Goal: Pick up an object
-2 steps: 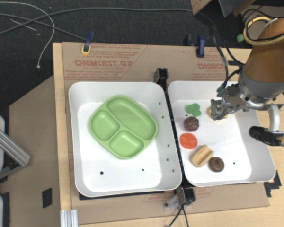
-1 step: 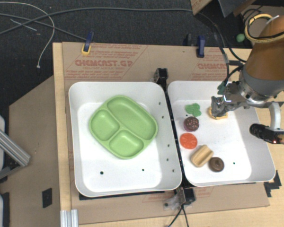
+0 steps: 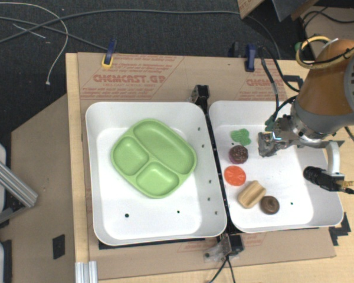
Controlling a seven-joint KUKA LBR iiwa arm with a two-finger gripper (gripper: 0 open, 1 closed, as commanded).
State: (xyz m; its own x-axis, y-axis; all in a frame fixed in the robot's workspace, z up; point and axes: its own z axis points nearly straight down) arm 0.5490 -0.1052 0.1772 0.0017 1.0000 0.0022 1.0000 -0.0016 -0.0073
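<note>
You see the gripper (image 3: 270, 141) over the far part of the right bin (image 3: 295, 214), just right of the small green piece (image 3: 241, 137) and the dark round piece (image 3: 238, 154), with nothing between its tips; you cannot tell whether it is open or closed. The candidates for picking all lie along the left side of that bin: the orange-red disc (image 3: 235, 175) sits nearer than the dark round piece; nearer still lie the tan bread-like roll (image 3: 251, 194) and, touching its right side, the brown ring (image 3: 269, 204); the left bin (image 3: 106, 217) holds a green divided plate (image 3: 154, 157).
</note>
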